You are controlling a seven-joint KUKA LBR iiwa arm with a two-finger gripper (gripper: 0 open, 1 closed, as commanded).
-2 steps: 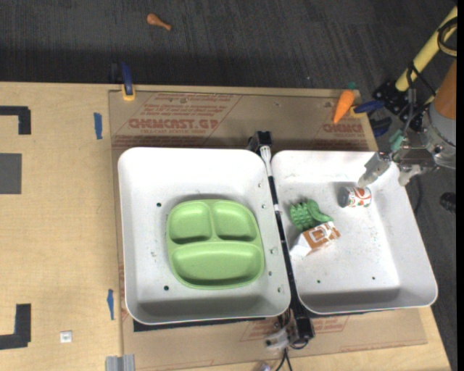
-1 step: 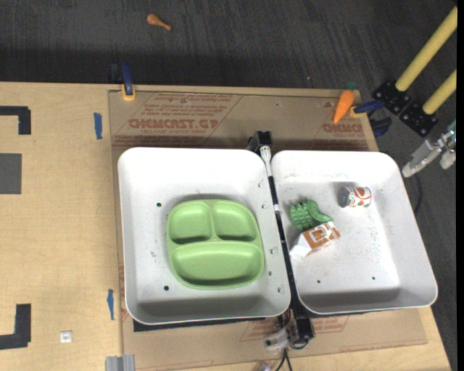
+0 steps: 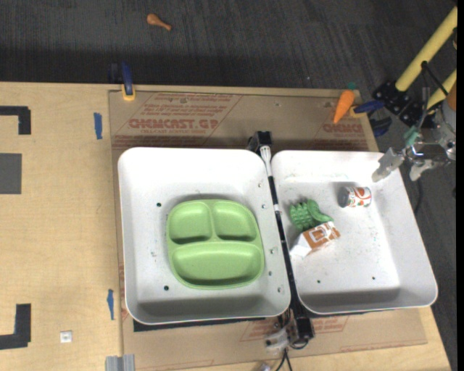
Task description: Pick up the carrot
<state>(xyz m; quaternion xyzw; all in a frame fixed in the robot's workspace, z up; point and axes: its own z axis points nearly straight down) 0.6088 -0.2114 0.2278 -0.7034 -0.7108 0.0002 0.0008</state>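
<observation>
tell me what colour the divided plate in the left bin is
Light green; the divided plate shows plainly in the camera view.

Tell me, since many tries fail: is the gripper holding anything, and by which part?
Nothing is held. The gripper hangs bare over the right bin's far edge, and the carrot lies on the bench beyond it.

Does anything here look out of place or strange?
Yes. The carrot lies outside both bins, on the board behind the right bin. Another small orange piece lies on the dark floor, far off at the upper left. The hand is at the right bin's far rim.
</observation>
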